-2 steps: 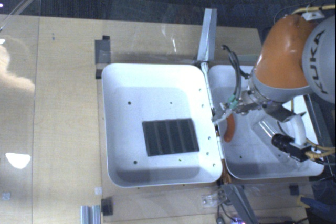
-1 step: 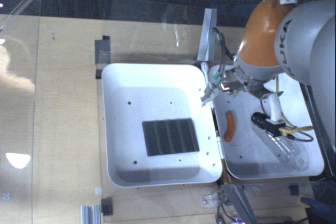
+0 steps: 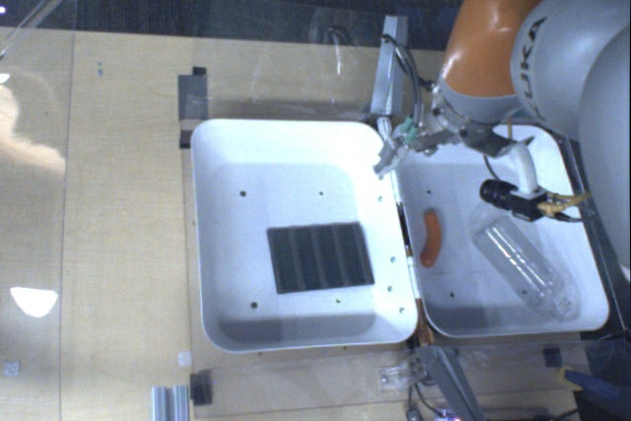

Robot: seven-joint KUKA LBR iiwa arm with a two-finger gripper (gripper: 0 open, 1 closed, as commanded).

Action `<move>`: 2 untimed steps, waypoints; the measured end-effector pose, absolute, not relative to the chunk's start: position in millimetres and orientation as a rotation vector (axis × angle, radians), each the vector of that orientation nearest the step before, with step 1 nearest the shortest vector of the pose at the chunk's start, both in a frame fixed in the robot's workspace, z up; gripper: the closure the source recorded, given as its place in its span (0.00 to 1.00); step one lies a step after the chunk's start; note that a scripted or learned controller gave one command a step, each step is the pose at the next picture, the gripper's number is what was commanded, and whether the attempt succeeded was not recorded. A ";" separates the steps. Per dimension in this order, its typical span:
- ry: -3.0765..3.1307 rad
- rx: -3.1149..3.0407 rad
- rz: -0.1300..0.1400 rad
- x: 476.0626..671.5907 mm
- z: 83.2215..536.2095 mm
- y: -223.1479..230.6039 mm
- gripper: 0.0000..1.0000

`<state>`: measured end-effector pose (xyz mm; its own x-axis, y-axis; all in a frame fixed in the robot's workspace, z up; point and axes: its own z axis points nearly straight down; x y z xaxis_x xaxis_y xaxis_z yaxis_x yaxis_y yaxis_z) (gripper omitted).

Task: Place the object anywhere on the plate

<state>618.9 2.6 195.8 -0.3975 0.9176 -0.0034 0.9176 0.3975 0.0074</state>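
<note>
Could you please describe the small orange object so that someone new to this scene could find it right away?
Look at the right bin of the two white ones. Near its left wall lies the orange sausage-shaped object, lengthwise along that wall. It is small, opaque and orange-red, unlike the clear plastic bottle lying to its right.

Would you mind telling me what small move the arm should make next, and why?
Probably move the tool toward the orange sausage in the right bin. The tool sits at the bins' shared rim, apart from it, and the dark ridged plate lies bare in the left bin.
</note>
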 end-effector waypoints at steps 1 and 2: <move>2.512 1.883 0.004 571.7 184.9 -7.1 0.00; 2.389 2.035 0.005 538.6 190.3 -26.4 0.00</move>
